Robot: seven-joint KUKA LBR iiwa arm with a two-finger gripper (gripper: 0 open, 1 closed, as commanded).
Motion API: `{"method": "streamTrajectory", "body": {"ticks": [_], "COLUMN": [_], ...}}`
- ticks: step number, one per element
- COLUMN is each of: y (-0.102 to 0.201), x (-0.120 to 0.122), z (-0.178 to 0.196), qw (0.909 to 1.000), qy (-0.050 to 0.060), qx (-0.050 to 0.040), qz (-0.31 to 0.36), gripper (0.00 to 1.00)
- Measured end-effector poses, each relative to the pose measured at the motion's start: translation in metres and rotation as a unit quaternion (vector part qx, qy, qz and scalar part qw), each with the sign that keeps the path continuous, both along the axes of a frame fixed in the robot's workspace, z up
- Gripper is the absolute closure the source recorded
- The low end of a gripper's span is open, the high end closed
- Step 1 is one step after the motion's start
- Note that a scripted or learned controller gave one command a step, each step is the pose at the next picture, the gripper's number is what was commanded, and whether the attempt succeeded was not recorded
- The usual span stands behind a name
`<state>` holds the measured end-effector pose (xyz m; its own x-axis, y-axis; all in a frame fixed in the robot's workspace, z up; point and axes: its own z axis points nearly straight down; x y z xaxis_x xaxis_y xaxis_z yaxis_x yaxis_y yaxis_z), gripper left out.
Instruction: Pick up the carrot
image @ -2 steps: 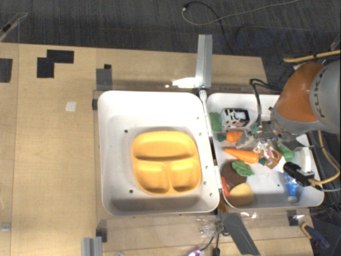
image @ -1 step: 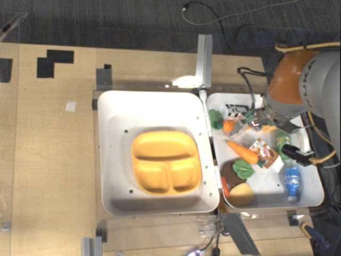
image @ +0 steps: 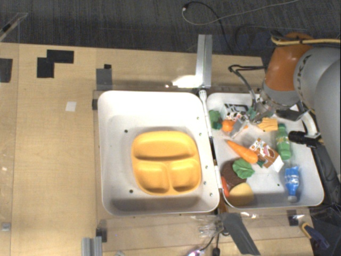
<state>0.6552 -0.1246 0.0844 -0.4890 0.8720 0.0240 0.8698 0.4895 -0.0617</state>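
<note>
The carrot is orange and tapered. It lies diagonally in the middle of the right bin, with its thin tip pointing to the upper left. Its thick end rests against a red and white packet. My gripper hangs over the back of this bin, up and to the right of the carrot and apart from it. The grey arm with its orange band comes down to it from the right. Nothing shows between the gripper's tips.
The left bin holds a yellow divided plate. Around the carrot lie a small orange fruit, a yellow ridged piece, a green bottle, a blue bottle, a green leaf on a brown piece and a tan lump.
</note>
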Motion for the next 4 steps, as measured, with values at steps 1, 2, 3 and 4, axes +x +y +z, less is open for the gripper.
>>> {"method": "streamTrajectory", "body": {"ticks": [1, 2, 3, 4], "y": [-0.001, -0.007, -0.013, 0.004], "x": [-0.006, 0.006, -0.024, 0.015], "z": [-0.004, -0.002, 0.053, 0.084], "qw": [0.9890, 0.9296, 0.8818, 0.9277], "qy": [0.015, -0.009, -0.032, -0.034], "qx": [-0.0058, -0.0108, -0.0108, -0.0080], "qz": [-0.147, -0.368, -0.470, -0.372], "gripper": [0.00, 0.00, 0.00, 0.00]}}
